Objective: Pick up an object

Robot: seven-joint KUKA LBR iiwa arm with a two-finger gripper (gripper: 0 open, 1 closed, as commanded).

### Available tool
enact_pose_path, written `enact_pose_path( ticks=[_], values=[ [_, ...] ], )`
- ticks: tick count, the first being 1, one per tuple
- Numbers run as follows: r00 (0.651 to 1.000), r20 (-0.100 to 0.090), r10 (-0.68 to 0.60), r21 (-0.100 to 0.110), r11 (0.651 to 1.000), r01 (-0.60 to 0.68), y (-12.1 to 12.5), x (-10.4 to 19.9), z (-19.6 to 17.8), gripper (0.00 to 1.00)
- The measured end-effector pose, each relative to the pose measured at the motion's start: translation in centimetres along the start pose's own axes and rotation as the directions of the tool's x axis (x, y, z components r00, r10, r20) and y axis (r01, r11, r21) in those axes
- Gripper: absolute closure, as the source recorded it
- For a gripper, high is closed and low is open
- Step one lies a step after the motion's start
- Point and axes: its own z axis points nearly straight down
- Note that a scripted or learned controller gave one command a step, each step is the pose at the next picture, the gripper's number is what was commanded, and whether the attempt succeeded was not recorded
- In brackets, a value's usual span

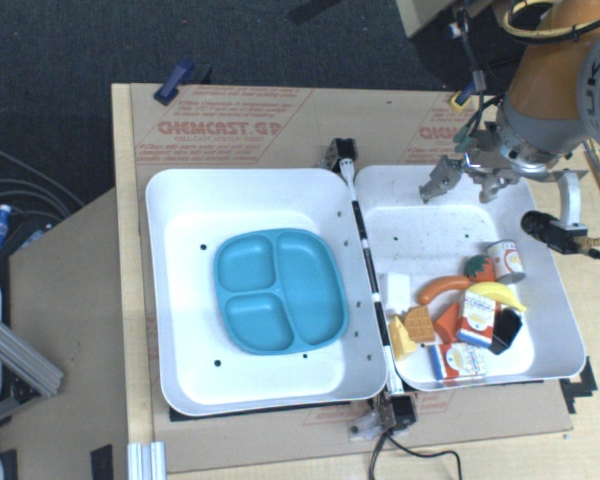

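My gripper [466, 184] hangs over the far end of the right bin [412, 230], its two fingers [440, 183] spread open with nothing between them. The loose objects lie heaped at the near right of that bin, apart from the gripper: a small can [505, 259], a yellow banana [497, 295], an orange sausage-shaped piece [441, 288], a tan cracker [417, 322], a red and white carton [477, 317], a black block [507, 330] and a flat white card [398, 289].
A blue sectioned plate [280, 290] lies in the middle of the left bin [180, 218]. A black clamp [341, 152] sits at the far end of the ridge between the bins. A blue clip [175, 82] rests on the cardboard's far left corner.
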Motion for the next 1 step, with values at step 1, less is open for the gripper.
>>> enact_pose_path(
  ticks=[1],
  values=[
    [1.000,0.000,0.000,0.001,1.000,0.000,1.76,0.04,11.57,0.00]
  ],
)
